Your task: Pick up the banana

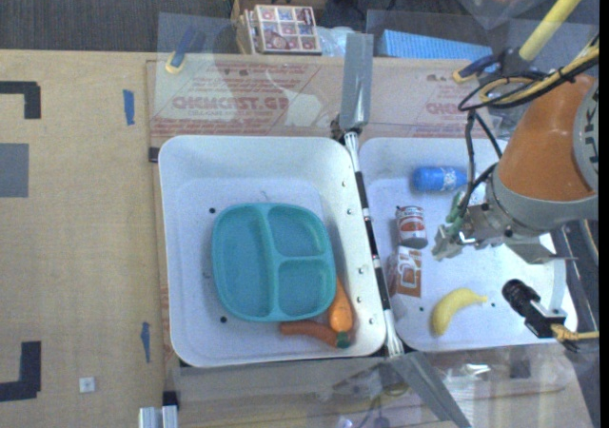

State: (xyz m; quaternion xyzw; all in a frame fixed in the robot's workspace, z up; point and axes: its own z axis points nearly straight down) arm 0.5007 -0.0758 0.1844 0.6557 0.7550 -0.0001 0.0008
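Banana place: The banana (455, 309) is lying flat in the lower part of the right bin (419, 152), near the front wall, with nothing touching it.
Claw place: The claw (450, 240) is seen over the middle of the same bin, above the banana in the frame and apart from it.
Claw state: How far it is opened cannot be told, and nothing is seen held in it.
Risk, slipping: The banana is curved and smooth, so it may be pushed aside or rolled if it is not met at its middle.
Risk, neighbours: The carton (407, 272) and the small can (410, 223) are just left of the claw, and one of them may be struck or taken by mistake.
Risk, wall: The banana may be pressed against the near front wall.
Count, right bin: one banana, one carton, one small can, one blue bottle (438, 178).
Count, left bin (190, 179): one teal plate (228, 264), two orange pieces (309, 330) at its lower right edge.
Count, bins: two are carried by the worktop (76, 226).
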